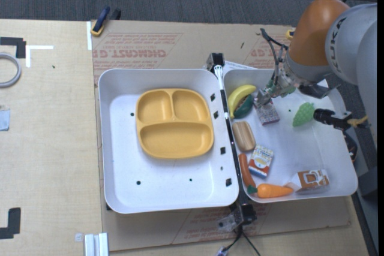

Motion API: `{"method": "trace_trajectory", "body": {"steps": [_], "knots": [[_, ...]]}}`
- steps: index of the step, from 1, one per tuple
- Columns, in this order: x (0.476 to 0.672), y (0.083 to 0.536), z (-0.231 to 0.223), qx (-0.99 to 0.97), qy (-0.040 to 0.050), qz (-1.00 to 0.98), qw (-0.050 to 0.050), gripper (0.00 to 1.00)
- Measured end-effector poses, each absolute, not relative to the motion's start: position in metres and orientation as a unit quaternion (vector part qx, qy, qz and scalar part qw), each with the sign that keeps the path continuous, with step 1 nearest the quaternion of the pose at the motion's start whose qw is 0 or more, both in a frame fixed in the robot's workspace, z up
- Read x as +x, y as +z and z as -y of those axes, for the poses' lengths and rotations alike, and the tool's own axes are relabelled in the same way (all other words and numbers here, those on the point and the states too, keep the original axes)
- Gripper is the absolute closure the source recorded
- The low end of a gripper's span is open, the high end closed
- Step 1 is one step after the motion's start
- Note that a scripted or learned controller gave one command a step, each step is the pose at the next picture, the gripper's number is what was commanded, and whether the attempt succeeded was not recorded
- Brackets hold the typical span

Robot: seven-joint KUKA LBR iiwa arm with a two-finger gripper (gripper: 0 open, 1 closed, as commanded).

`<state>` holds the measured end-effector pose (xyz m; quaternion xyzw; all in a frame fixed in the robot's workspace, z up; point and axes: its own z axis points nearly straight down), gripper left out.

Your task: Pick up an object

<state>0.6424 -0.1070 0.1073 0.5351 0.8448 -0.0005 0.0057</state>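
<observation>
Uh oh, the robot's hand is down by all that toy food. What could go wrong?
The gripper is low in the right bin, among things lying close together: a banana, a dark green piece and a small grey packet. It might nudge a neighbour or grab two at once. The packet lies flat, so it could slip. The bin's wall is near too, so a bump seems possible.

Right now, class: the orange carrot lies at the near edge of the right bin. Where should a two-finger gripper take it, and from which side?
Probably from straight above, at the thick middle of the carrot, with the fingers closing across its width. It lies flat, lengthwise along the bin's near wall, so a sideways approach looks blocked.
</observation>
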Motion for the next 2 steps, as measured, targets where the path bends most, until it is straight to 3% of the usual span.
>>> {"method": "trace_trajectory", "body": {"steps": [1,2], "knots": [[0.659,0.193,0.011,0.502,0.0001,-0.865,0.001,1.0],[0.607,0.429,-0.004,0.583,0.0,-0.812,0.001,1.0]]}}
